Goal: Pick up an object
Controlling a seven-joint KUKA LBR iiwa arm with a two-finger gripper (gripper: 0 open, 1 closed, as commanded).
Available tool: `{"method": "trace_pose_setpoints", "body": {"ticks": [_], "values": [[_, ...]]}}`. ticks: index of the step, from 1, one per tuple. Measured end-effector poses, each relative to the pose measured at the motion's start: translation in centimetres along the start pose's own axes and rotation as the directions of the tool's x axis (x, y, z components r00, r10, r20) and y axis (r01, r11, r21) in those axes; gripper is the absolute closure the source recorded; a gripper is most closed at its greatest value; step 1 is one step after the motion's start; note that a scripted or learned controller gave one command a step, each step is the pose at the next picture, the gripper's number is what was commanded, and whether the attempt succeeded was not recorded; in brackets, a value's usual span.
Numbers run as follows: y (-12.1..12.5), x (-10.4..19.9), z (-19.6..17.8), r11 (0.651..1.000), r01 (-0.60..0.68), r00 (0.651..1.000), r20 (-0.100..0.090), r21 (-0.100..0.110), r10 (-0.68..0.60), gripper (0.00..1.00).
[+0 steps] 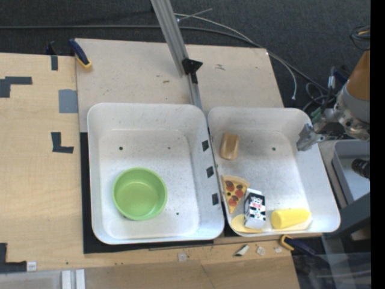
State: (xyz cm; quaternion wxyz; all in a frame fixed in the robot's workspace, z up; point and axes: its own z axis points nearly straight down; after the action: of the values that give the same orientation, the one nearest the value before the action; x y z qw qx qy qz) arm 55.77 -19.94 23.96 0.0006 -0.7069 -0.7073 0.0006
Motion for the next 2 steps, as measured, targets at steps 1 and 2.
{"method": "trace_pose_setpoints", "body": {"ticks": [1,2], "values": [[0.0,0.0,0.0,1.000,0.000,1.000,0.000,0.000,0.000,0.00],[-1.1,-0.2,5.7,1.000,-0.001,1.000,0.000,0.006,0.001,0.00]]}}
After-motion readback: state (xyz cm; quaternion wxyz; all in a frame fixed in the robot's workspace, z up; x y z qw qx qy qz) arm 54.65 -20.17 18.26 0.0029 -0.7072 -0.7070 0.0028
